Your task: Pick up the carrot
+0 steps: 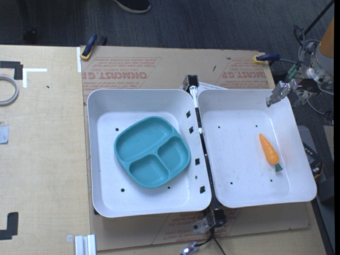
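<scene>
An orange carrot point(269, 150) lies in the right white bin point(239, 193), near its right wall, with its small green end pointing toward the front. My gripper point(277, 94) hangs above the bin's back right corner, well behind the carrot and apart from it. The arm reaches in from the right edge of the view.
A teal three-compartment plate point(152, 151) rests in the left white bin point(106, 190). Black clips point(200, 132) join the bins along the middle seam. Cardboard point(159, 68) lies under both bins, held by blue-and-yellow clamps point(88, 46) at the back. Cables hang by the arm at the right.
</scene>
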### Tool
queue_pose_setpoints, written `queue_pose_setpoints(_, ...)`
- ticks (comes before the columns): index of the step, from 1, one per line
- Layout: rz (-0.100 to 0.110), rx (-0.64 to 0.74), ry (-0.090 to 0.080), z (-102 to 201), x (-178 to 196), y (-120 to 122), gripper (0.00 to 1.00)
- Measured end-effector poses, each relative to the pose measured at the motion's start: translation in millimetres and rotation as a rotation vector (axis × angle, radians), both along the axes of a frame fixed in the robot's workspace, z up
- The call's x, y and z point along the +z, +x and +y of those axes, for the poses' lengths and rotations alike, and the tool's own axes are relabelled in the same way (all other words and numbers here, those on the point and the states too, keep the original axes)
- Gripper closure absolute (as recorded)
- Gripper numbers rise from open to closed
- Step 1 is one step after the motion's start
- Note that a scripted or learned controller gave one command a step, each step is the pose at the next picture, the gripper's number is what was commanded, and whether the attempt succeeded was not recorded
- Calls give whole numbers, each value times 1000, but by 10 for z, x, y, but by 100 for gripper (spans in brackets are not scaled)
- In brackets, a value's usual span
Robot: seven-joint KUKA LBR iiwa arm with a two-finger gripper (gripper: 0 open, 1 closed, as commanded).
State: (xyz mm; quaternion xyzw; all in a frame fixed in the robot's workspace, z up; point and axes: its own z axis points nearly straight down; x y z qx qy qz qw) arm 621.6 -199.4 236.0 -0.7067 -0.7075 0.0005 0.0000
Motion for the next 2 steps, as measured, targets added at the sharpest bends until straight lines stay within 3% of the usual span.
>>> queue_pose_setpoints(1,-1,-3,0,69,-1435,-378,0)
queue_pose_setpoints(2,-1,-4,0,64,-1336,-375,100)
